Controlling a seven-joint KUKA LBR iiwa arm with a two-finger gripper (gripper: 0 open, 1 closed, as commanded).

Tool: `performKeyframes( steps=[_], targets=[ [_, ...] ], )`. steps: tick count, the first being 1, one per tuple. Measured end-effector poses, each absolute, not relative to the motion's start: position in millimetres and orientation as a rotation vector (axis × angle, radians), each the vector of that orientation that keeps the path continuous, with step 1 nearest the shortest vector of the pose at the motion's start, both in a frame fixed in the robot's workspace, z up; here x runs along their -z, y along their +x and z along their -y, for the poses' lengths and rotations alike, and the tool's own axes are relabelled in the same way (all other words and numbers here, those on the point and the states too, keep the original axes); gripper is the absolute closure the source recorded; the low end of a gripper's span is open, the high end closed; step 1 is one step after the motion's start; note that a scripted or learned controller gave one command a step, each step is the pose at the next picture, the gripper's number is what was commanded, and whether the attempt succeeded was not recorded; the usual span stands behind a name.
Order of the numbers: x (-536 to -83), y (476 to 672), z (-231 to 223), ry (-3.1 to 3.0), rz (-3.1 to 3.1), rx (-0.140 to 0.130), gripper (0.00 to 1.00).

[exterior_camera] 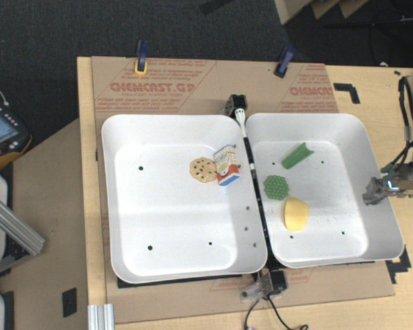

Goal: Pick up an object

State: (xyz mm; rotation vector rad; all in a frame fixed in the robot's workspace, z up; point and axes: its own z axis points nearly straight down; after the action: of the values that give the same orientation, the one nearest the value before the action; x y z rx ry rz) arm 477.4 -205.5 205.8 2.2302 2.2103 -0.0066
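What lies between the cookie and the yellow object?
In the camera view, the small carton beside the cookie, then both bins' rims and the round green piece before the yellow object.

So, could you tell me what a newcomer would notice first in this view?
Probably the two white bins side by side on the bench. The left one holds a cookie touching a small carton; the right bin holds a green stick, a round green piece and a yellow object. The gripper sits at its right rim.

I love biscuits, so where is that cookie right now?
The cookie lies in the left bin, near its upper right, beside a small carton.
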Motion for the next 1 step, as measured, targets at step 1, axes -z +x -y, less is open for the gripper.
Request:
performKeyframes(
  steps=[1],
  targets=[
    [-172.4, 478.1, 225.0, 2.227, -2.221, 0.003, 1.00]
  ],
)
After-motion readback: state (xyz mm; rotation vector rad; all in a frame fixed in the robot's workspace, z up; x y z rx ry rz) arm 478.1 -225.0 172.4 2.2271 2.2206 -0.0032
